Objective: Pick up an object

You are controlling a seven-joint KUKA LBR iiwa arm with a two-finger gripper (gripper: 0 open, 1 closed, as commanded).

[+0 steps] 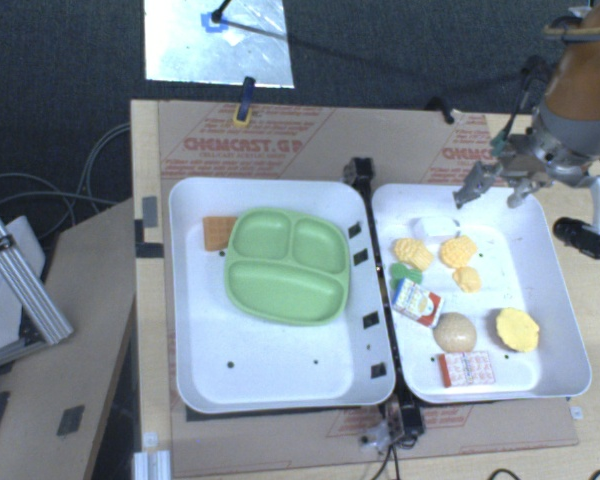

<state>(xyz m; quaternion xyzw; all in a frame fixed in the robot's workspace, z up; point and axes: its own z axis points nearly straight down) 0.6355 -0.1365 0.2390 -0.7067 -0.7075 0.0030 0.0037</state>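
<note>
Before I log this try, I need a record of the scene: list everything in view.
Bins: two, white, side by side on the bench.
Divided plate: one, green, in the left bin.
Cracker: one, tan, left bin, beside the plate.
Yellow toy foods: four, right bin, three grouped in the middle, one by the right wall.
Small carton: one, white with red and green, right bin.
Potato: one, brown, right bin.
Packet: one, red and white, right bin front.
Tool: one, grey, open, above the right bin's far edge.
</note>
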